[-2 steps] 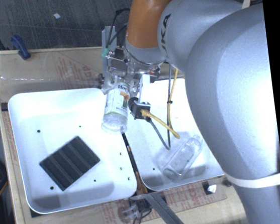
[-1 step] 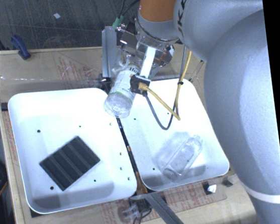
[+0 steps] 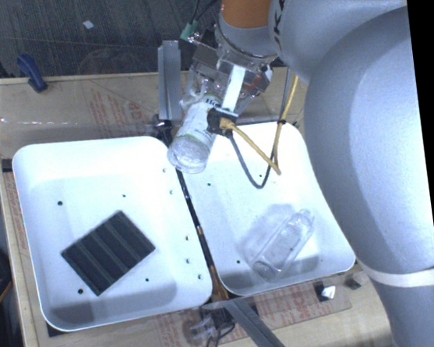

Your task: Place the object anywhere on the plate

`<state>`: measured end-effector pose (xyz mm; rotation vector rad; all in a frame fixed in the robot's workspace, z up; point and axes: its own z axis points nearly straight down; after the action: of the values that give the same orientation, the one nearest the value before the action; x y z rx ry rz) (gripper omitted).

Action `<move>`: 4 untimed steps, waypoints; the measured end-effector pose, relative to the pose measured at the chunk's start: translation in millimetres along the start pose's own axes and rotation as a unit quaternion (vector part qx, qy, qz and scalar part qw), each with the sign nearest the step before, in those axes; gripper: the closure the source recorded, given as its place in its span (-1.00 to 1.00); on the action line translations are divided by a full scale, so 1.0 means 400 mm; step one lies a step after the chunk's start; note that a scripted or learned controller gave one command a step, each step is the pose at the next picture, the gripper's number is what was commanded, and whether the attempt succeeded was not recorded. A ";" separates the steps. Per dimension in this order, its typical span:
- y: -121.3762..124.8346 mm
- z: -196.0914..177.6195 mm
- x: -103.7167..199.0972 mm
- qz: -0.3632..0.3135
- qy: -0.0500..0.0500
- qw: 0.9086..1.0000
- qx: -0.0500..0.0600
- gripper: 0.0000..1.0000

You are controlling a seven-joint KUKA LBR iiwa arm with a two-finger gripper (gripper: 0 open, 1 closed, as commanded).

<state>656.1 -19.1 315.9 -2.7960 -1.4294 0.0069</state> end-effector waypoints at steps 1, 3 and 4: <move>-0.084 -0.233 0.066 0.000 0.002 1.000 -0.001 1.00; -0.049 -0.112 -0.030 0.229 -0.001 0.973 0.002 1.00; 0.042 -0.226 -0.150 0.220 0.001 0.975 0.000 1.00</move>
<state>635.1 -77.5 406.5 -3.0425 -0.7781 0.0033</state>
